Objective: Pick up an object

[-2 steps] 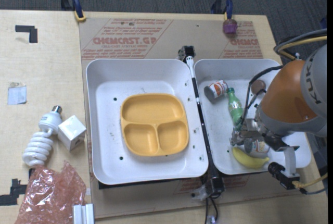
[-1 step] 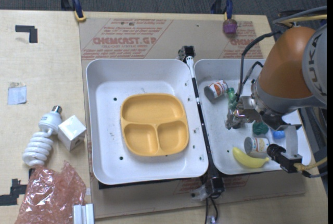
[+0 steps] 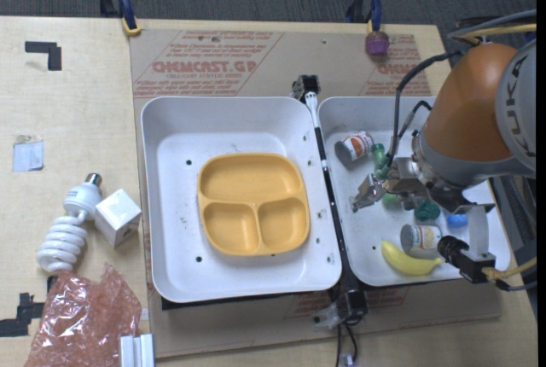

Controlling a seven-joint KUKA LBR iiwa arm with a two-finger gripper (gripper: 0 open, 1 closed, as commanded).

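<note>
pale wood bench (image 3: pixel 60 109), two white bins (image 3: pixel 171 263), gripper (image 3: pixel 368 193) grip state unclear

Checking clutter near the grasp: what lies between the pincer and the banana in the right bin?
In the camera view, bare white bin floor separates the pincer from the banana.

I see a spiral light bulb (image 3: pixel 66 229), a white cube (image 3: pixel 118 217) and crumpled red plastic (image 3: pixel 81 323) lying left of the bins.
</note>
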